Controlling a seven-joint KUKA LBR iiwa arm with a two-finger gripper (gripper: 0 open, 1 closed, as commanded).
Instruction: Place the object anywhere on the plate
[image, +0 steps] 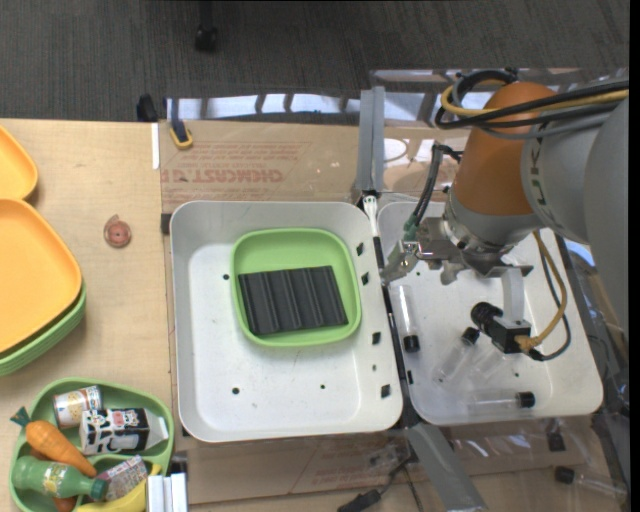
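Down on the bench (100, 160) we go, and the grey arm (560, 170) dominates, reaching in from the right and hanging over the far half of the right bin (565, 385). The left bin (200, 400) is wide open to it, nothing overhead.

In that left bin, towards its far side, sits the green plate (248, 262), flat and square to the walls. The dark ribbed slab (295, 300) lies right on it, flat, inside the raised rim. That looks to me like the task's thing, and lying there it reads as already delivered, the rim keeping it from sliding off.

The hand (415, 258) hovers low at the wall shared by the two bins, on the right bin's side. How wide it stands I cannot tell; the wrist hides it, and I see nothing held in it.

Room to move? Plenty of bare white floor near and left of the plate. It is tighter on the right, where a few small clear tubes (495, 402) lie scattered on the floor under and near the arm, and that shared wall is an edge to clear on any crossing.
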